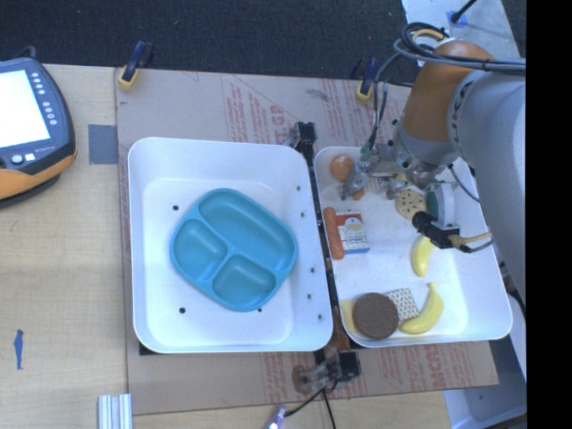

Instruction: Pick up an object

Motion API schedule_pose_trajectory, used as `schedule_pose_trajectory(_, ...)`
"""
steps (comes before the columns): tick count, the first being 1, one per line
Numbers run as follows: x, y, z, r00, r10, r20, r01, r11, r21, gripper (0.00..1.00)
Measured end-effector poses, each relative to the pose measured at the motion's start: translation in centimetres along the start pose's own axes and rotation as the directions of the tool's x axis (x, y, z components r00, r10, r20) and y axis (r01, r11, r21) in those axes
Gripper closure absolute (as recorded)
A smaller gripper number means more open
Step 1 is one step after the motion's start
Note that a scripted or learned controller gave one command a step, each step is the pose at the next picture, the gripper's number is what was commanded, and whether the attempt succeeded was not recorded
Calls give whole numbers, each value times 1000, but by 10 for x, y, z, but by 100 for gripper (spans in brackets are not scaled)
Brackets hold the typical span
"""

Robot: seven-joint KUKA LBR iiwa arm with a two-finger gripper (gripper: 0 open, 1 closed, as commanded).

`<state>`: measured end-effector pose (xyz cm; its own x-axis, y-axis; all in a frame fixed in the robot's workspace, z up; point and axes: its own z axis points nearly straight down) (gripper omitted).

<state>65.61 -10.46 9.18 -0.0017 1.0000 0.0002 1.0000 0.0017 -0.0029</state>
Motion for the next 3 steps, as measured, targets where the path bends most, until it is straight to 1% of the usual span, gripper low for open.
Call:
schedule_pose_trajectory(1, 7, 0, 0, 1000, -1, -1, 1, 1000, 3, 0)
schedule_pose_trajectory(3, 7, 0, 0, 1000, -2, -1, 2, 1000, 3, 0)
